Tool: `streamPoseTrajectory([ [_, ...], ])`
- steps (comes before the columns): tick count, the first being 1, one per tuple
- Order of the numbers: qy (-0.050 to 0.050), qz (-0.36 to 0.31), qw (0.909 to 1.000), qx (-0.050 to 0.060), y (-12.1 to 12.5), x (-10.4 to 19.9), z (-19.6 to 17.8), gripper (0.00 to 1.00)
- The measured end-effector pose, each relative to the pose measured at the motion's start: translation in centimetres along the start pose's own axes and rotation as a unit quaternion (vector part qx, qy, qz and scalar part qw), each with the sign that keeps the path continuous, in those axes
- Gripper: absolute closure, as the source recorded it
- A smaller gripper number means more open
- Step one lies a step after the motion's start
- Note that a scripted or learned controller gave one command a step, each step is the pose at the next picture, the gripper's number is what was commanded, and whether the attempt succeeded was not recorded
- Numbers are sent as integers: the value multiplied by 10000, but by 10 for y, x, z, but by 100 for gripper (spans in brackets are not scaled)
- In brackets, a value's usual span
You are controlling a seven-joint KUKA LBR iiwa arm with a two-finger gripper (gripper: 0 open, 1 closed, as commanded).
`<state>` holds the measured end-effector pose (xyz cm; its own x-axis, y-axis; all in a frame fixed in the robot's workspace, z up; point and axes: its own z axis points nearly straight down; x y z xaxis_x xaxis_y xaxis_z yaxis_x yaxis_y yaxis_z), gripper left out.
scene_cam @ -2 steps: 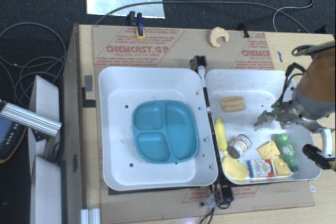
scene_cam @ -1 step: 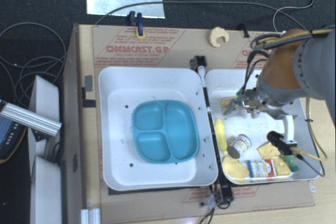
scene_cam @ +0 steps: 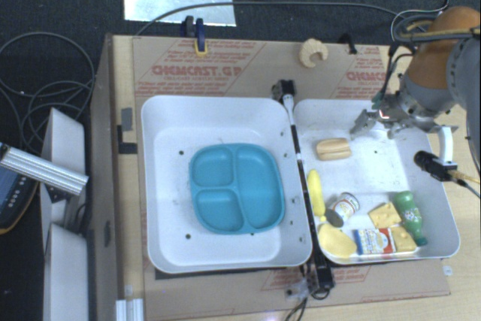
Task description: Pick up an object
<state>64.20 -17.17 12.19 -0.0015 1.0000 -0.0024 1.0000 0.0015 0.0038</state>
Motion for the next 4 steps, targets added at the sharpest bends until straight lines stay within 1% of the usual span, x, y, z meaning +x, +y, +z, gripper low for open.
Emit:
streamPoseTrajectory([
  [1, 15, -13, 10000, -21, 7, 77, 31, 0],
  [2, 17, -27, 10000, 30, 27, 65, 33, 0],
  [3, -7, -3, 10000, -20, 4, 8, 34, 0],
  [4, -9, -1, 10000, -26, -24, -36, 33, 0],
])
